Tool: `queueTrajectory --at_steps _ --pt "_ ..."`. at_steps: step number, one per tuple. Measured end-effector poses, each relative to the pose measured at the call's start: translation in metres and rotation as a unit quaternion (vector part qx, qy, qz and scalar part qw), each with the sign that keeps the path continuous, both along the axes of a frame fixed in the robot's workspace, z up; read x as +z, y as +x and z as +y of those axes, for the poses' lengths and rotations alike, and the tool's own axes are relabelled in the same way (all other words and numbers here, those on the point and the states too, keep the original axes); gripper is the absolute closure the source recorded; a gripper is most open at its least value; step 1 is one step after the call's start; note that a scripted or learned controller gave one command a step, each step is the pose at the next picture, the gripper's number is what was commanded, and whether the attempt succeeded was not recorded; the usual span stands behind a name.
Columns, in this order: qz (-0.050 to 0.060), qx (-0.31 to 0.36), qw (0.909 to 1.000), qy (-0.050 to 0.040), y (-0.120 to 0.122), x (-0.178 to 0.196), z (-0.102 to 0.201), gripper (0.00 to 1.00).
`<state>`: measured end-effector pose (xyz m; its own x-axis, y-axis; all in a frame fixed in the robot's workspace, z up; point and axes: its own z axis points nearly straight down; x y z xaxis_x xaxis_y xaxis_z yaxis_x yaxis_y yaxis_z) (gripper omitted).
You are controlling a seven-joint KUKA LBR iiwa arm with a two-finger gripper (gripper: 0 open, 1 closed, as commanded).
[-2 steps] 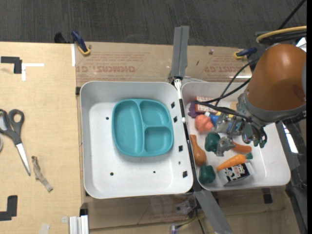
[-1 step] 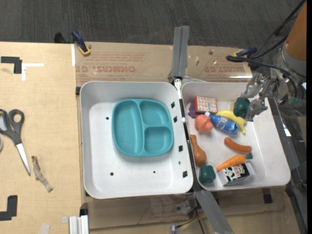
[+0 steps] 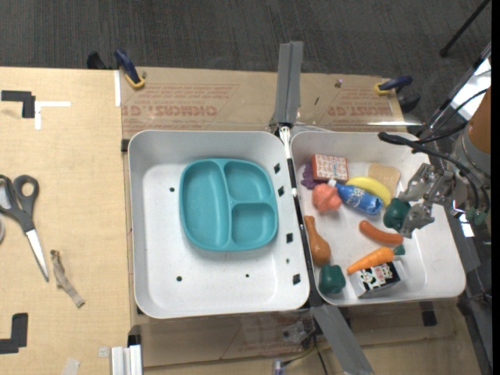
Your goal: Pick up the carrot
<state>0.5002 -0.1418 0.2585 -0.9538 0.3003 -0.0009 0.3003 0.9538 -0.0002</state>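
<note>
The carrot [image 3: 372, 258] is orange with a small green top. It lies slanted in the right bin [image 3: 437, 281], near the front, just above a black-and-white carton [image 3: 377, 279]. My gripper [image 3: 418, 203] hangs over the bin's right side, up and to the right of the carrot and apart from it. A dark green toy [image 3: 395, 212] sits right against the gripper's left side; whether it is gripped is unclear. An orange-red sausage-shaped toy [image 3: 380, 232] lies between the gripper and the carrot.
The right bin also holds a banana [image 3: 370, 187], a blue bottle [image 3: 359, 200], a pink lump [image 3: 327, 198], a red box [image 3: 330, 166], a brown gourd [image 3: 318, 242] and a green cube [image 3: 331, 279]. A teal divided plate [image 3: 230, 204] lies in the left bin [image 3: 156, 287]. Scissors [image 3: 23, 213] rest on the bench.
</note>
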Motion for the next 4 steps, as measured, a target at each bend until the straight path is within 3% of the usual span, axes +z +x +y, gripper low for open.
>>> queueTrajectory --at_steps 1,2,3,4 --pt "0.0 0.0 1.0 0.0 0.0 0.0 0.0 0.0" --pt "0.0 -0.105 0.9944 0.0002 0.005 -0.111 -0.026 0.0" --pt "-0.008 -0.142 0.9899 0.0018 0.015 -0.157 -0.041 0.0" --pt "-0.01 -0.139 0.9902 0.0003 0.015 -0.149 -0.041 1.0"
